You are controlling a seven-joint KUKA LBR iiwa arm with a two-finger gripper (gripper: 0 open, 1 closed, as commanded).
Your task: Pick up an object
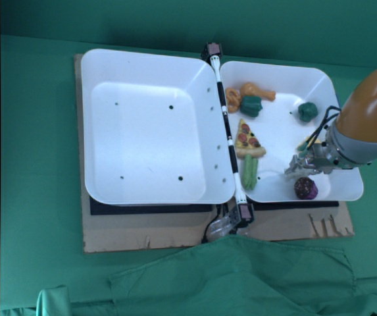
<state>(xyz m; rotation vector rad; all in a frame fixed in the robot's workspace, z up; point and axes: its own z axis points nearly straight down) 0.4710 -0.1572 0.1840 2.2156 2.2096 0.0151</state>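
The right bin holds several toy foods. A pizza slice lies by the divider with a green pod just below it. Farther back are an orange pretzel, an orange piece and a green pepper. A dark green piece sits at the right. A purple ball rests near the front edge. My gripper hangs low in the bin's right half, just above and left of the purple ball. A small yellow-green piece peeks out beside the wrist.
The left bin lies beside the right one, split from it by a black-and-white rail. Cardboard underlies both bins. Green cloth bunches up at the front.
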